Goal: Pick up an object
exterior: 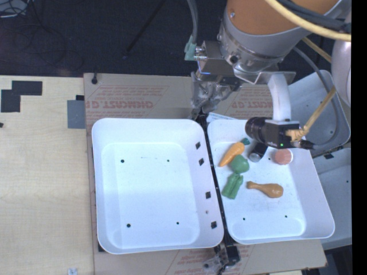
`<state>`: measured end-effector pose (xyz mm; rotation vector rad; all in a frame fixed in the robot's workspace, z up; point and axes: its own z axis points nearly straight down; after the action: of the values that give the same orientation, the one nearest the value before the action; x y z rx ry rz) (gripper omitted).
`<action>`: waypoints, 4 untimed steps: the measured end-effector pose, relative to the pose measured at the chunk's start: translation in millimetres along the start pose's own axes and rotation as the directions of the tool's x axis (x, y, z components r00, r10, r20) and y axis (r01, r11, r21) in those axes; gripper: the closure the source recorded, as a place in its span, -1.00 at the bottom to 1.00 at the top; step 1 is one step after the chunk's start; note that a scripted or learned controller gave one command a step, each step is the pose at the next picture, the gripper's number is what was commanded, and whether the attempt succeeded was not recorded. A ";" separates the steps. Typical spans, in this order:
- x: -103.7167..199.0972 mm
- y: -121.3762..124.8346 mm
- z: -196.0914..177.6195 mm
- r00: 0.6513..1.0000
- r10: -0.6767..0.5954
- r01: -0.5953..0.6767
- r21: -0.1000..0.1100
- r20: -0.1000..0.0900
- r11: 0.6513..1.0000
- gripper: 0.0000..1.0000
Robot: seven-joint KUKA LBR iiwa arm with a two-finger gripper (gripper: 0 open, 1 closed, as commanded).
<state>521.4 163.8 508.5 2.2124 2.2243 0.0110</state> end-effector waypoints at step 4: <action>2.6 -48.4 226.1 1.000 0.006 -0.006 0.015 0.004 1.000 1.00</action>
<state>474.8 166.6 281.9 2.2244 2.2233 -0.0104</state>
